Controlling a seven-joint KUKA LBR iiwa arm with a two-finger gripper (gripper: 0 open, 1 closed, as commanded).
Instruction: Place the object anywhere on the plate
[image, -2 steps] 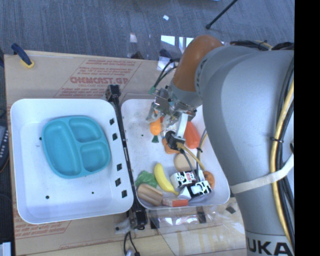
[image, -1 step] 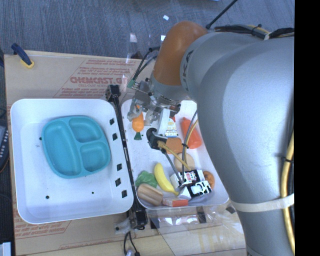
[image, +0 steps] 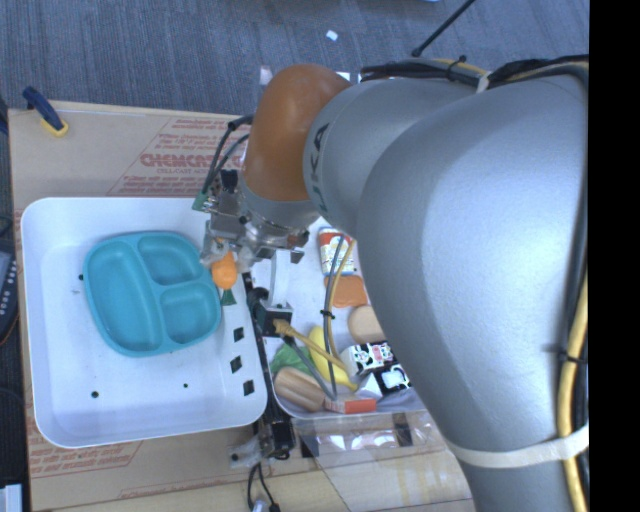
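Fingers (image: 216, 252) of the single arm's gripper are clenched on a small orange object (image: 224, 272), which shows pinched at their tips with a speck of green on its lower side. The object hangs near the left bin's (image: 60, 380) 3 o'clock edge, close to the seam between the two bins, over bare white floor and not yet over the plate.

The blue divided plate (image: 130, 300) lies at about 9 o'clock from the fingers, a shade toward 8, its nearest rim just beside the object. The plate's long axis seems to run roughly from 10 to 4 o'clock, and its three compartments look bare. The coming move therefore likely turns on a short carry toward 9 o'clock before letting go; any compartment would serve, since the task allows anywhere on the plate.

Much is hard to read. The object is too small and blurred to name, and the wrist hardware covers its upper side, so how deep the grasp sits cannot be told. How high it hangs above the bin floor is also unclear from this slanted view.

At 3 to 5 o'clock of the fingers, the right bin (image: 300, 412) holds a jumble: a yellow item (image: 330, 355), a tan rounded one (image: 298, 386) and others partly covered by the grey arm (image: 450, 250). An orange band (image: 285, 130) sits above the wrist at 12 o'clock. Printed cardboard (image: 100, 150) lines the counter under the bins.
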